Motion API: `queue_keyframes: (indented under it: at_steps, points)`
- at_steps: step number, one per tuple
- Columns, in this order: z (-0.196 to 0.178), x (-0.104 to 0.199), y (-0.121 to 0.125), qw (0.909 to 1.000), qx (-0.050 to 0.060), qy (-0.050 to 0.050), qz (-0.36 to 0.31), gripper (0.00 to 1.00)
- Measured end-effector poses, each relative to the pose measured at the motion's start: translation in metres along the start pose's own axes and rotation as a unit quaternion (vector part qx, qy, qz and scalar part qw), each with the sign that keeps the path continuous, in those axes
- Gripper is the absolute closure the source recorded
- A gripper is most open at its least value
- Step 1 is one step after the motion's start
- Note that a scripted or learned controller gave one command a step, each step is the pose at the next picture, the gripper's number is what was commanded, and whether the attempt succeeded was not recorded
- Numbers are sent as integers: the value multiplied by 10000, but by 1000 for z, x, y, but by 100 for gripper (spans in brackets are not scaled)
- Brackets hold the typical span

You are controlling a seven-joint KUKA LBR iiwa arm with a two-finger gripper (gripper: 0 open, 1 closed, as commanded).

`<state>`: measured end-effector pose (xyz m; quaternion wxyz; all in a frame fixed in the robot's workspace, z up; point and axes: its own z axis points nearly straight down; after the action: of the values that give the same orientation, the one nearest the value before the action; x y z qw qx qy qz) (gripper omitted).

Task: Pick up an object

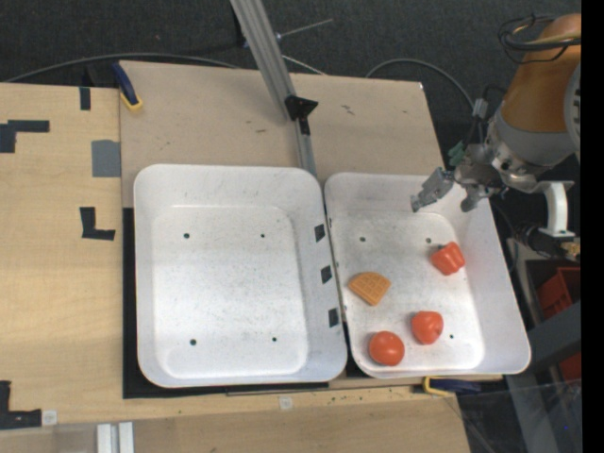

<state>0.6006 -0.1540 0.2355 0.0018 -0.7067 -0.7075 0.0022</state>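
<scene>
The right bin (pixel 491 253) holds several small objects. A red pepper-like piece (pixel 448 258) lies near its right wall, and an orange waffle-shaped piece (pixel 369 288) sits left of centre. A round red tomato-like piece (pixel 386 348) and a second red piece (pixel 427 327) rest near the front edge. My gripper (pixel 448 196) hangs over the bin's back right part, above and behind the pepper-like piece. It is open, with nothing between its fingers (pixel 427 192).
The left bin (pixel 226 272) sits beside the right one, sharing a middle rim with black clips (pixel 326 274). A slanted metal pole (pixel 274 64) rises behind the bins. A blue and yellow clamp (pixel 127 88) lies at the bench's back left.
</scene>
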Motion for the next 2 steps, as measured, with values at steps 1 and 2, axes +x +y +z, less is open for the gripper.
queue_keyframes:
  at_steps: [1, 2]
  points:
    - [47, -3, -8, 10000, 3, 1, 3, 0]
    - [111, 0, -14, 10000, 16, 7, 0, 0]
